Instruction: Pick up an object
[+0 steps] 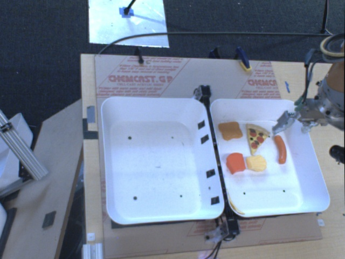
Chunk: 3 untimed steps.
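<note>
The right bin (307, 196) holds several toy foods. A brown toast piece (230, 130) lies at its back left, with a pizza slice (257, 136) beside it. A red-orange sausage (280, 149) lies to the right of the slice. In front of them sit a red piece (235, 163) and a yellow piece (256, 163), touching each other. My gripper (281, 124) reaches in from the right and hangs just above the sausage's far end, close to the pizza slice. I see nothing held in it.
The left bin (113, 144) stands beside the right one, joined along a black-clipped divider (211, 155). The grey arm with its orange band (334, 80) hangs over the right bin's far right corner. Cables and a blue clamp (243, 59) lie behind the bins.
</note>
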Motion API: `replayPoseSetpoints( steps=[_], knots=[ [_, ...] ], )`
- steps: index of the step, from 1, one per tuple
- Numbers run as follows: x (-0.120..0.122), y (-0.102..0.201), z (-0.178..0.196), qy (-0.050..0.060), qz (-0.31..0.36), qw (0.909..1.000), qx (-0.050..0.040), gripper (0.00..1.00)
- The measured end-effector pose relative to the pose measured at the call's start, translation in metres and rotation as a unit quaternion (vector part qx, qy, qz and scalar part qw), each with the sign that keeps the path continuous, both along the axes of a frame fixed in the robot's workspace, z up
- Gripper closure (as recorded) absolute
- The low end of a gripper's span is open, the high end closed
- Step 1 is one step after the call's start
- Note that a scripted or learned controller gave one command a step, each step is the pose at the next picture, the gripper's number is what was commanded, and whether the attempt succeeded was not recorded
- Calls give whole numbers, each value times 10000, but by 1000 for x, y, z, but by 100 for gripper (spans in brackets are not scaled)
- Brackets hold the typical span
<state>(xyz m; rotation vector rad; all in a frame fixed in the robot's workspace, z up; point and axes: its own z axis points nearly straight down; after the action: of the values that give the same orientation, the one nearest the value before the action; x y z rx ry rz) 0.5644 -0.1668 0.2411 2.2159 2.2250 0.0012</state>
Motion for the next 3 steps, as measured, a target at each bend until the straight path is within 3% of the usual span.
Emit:
replayPoseSetpoints(
  steps=[1, 2, 3],
  knots=[
    [36, 25, -163, 6, 20, 10000, 7, 0],
    [-64, 69, -157, 33, -17, 10000, 18, 0],
    [-34, 81, -156, -10, 11, 10000, 1, 0]
  ],
)
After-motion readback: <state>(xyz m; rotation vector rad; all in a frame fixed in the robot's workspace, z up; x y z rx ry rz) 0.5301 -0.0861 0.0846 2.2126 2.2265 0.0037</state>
